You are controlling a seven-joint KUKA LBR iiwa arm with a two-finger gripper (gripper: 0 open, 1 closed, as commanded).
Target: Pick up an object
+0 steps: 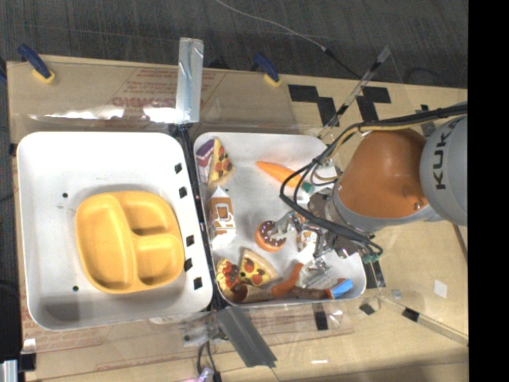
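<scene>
The arm's orange band (382, 177) sits highest and so nearest the camera, hanging over the right bin (238, 143) with cables looped around the wrist. Below it the gripper (312, 241) points down into the bin's lower right part, among the toys. Its metal parts are tangled with cable in this view, and whether the jaws are wide or closed cannot be told; nothing is clearly seen between them.

The candidates all lie in the right bin. A donut (271, 235) lies just left of the gripper, nearly touching it. A sausage (288, 280) and a blue piece (342, 288) lie just below it, against the bin's lower wall. A pizza slice (253, 270) lies at lower left, a carrot (275, 169) at the top, a small carton (221, 216) and another slice (218, 159) along the left wall. The left bin (48, 157) bears a yellow tray (127, 239).

The step looks like the descent onto a target, probably the donut or the sausage. To do it well, the arm should centre on one toy alone, well off its neighbours and off the bin wall. The donut, being round and apart from the others, seems the easier grasp; the sausage is crowded against the wall and the blue piece, so a finger may jam there. A straight lift should follow.
</scene>
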